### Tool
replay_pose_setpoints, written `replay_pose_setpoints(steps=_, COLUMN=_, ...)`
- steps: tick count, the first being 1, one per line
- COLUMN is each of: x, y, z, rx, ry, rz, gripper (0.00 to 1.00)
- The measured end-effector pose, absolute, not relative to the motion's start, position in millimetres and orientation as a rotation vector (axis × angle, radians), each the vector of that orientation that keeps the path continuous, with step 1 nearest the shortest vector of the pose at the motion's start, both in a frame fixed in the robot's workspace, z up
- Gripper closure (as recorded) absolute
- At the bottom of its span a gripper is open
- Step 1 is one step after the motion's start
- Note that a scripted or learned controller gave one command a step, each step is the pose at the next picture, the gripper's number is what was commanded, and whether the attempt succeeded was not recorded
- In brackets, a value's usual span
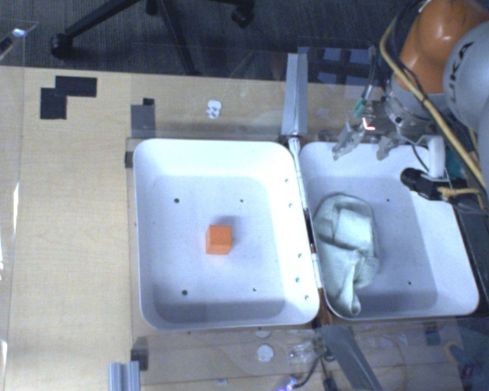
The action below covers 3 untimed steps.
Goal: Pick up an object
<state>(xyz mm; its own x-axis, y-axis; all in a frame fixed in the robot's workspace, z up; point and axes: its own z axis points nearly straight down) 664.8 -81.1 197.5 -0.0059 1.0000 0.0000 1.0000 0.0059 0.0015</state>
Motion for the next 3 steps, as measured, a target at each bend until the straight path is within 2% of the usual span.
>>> replay_pose_setpoints(steps=1, x=670.8, y=-92.0, z=87.0, rx=2.181, ry=2.252, rz=0.007, gripper=0.0)
replay_pose_setpoints(steps=2, x=673.5, y=-90.7, z=100.3, rx=2.173, ry=2.25, rz=0.016, gripper=1.0)
replay_pose_setpoints(steps=3, x=670.2, y=-36.3, z=194.2, rx=2.246, ry=2.19, rz=0.008, gripper=1.0)
